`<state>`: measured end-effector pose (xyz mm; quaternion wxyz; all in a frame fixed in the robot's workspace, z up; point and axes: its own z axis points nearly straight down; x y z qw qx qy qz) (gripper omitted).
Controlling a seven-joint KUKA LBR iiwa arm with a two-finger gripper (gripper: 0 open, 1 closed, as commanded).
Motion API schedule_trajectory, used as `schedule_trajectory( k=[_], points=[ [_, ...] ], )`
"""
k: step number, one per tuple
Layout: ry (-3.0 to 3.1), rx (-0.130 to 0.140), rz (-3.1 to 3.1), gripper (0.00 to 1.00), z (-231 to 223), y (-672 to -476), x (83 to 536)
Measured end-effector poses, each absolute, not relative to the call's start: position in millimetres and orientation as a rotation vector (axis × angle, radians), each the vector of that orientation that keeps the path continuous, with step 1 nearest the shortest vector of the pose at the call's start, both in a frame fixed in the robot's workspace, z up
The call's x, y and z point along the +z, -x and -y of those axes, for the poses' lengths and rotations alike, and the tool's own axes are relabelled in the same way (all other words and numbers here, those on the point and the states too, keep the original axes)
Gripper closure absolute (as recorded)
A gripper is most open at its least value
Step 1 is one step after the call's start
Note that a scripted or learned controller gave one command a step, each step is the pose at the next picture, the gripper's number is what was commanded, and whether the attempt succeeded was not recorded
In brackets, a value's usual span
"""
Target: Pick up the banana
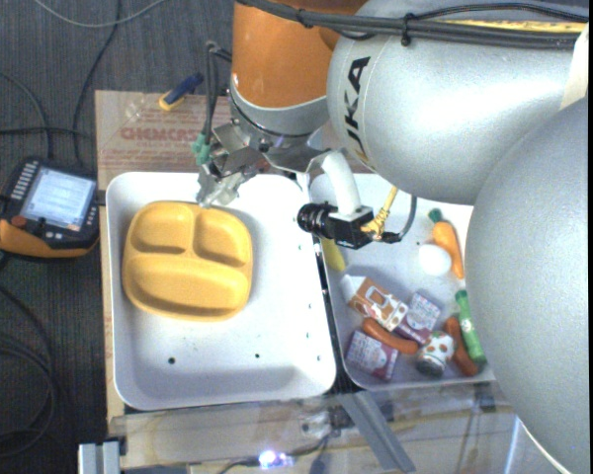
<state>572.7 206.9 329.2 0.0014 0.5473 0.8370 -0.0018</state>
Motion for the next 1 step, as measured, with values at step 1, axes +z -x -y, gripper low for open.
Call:
schedule_trajectory(
  k=[1],
  points=[
    [-1.718, -0.007, -2.627, 0.0, -206.7, -572.7, 328.9]
  ],
)
